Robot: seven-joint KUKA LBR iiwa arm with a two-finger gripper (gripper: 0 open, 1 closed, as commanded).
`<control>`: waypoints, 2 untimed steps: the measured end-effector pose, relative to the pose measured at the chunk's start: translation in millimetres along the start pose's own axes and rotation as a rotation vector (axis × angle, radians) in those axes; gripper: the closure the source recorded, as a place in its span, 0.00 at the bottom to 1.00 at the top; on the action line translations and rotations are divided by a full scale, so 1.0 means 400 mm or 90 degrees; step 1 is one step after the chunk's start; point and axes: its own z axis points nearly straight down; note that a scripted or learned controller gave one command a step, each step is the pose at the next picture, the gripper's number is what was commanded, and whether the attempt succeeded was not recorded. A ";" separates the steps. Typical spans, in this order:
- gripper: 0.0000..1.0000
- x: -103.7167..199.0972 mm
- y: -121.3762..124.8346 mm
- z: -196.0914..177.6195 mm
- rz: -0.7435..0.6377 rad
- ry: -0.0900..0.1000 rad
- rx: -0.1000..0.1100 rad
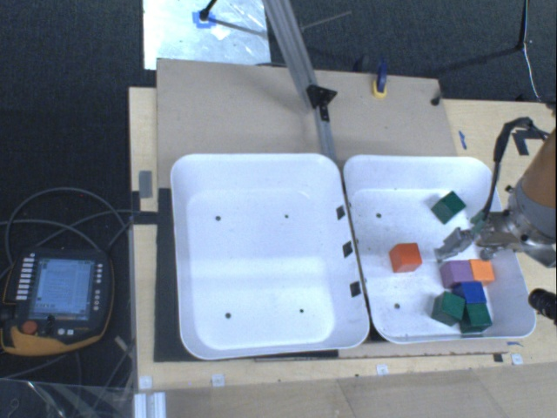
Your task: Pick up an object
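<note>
— While the arm (533, 200) leans in from three o'clock, where does its gripper (459, 240) sit?
— Over the right bin (409, 168), near that bin's three o'clock side, just above the purple block (454, 273).
— Holding anything?
— Nothing shows between the fingers; how far apart they stand I cannot tell.
— And the blocks?
— An orange-red cube (405, 257) lies near the bin's middle, apart from the rest. A dark green block (448, 206) sits alone toward one o'clock. At five o'clock a cluster: purple, a small orange block (482, 271) beside it, a blue block (473, 292) below, two green blocks (450, 307) at the bottom.
— The left bin (261, 168)?
— White, with small dark holes.
</note>
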 end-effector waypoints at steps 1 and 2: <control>0.00 0.000 0.000 0.000 0.001 0.000 -0.001; 0.00 0.007 -0.023 0.142 0.002 0.001 0.004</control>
